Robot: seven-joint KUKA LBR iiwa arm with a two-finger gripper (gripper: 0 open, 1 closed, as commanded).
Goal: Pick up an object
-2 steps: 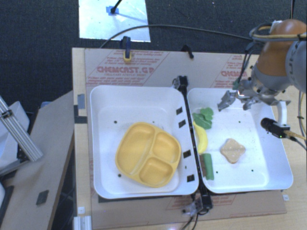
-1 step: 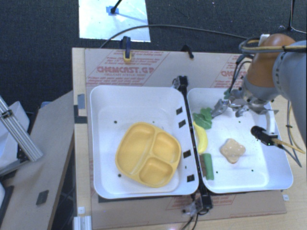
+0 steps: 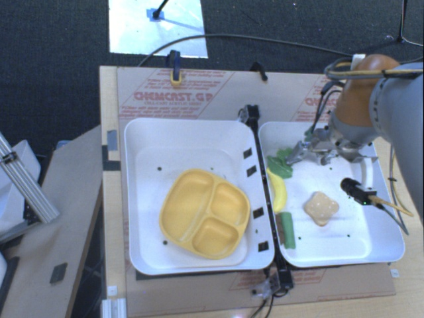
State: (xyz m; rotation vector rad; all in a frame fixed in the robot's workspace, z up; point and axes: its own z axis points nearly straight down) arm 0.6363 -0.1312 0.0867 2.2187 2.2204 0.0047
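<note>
Gripper [image 3: 301, 154] sits low in the back-left part of the right bin [image 3: 344, 240], slanted toward the green item [image 3: 281, 164] and just beside or touching it; contact can't be confirmed. Open or closed can't be told from this angle, and nothing is visibly held. Likely step: lining up on the green item, the nearest pickable thing. That item lies close to the bin's left wall, so there's probably little room on that side and a grasp may slip or push it into the wall. The banana [image 3: 279, 192] lies just in front of the green item along the same wall, touching or nearly so, and could get nudged. The green stick [image 3: 288, 229] is farther forward, also by the wall. The beige lump [image 3: 321, 209] sits mid-bin, apart from the others, with open floor around it, so it looks like an easier target. The left bin [image 3: 165, 144] holds one yellow tray [image 3: 205, 212] with three compartments, lying flat and well apart from the gripper. Task looks not yet done.
</note>
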